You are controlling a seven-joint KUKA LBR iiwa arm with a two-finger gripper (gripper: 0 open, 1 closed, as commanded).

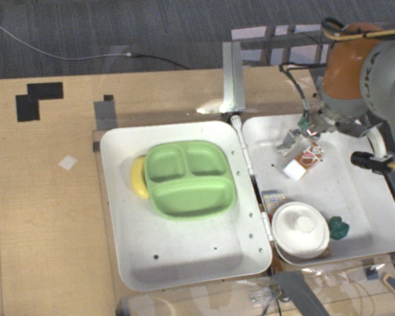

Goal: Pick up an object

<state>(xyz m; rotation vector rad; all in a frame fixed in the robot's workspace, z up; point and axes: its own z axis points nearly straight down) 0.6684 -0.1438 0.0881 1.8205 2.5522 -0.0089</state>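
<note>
pale wooden bench (43, 226) carries two shallow white bins side by side, with dark grey carpet beyond its far edge. taking the metal divider (250, 176) between the bins as the landmark: the left bin (187, 260) lies on its left and holds a green compartment tray (188, 178), which sits close to the divider with a yellow object (138, 178) peeking out from under the tray's far-left edge. the right bin (370, 199) lies on the divider's right. just beside the divider, near the bin's front corner, sits a round white lidded bowl (300, 229), and a small green object (339, 227) lies right of the bowl. further back, a small red-and-white packet (305, 161) rests on the bin floor. the gripper (300, 136) hangs just above and behind that packet, and whether its fingers are spread or closed cannot be told.
</note>
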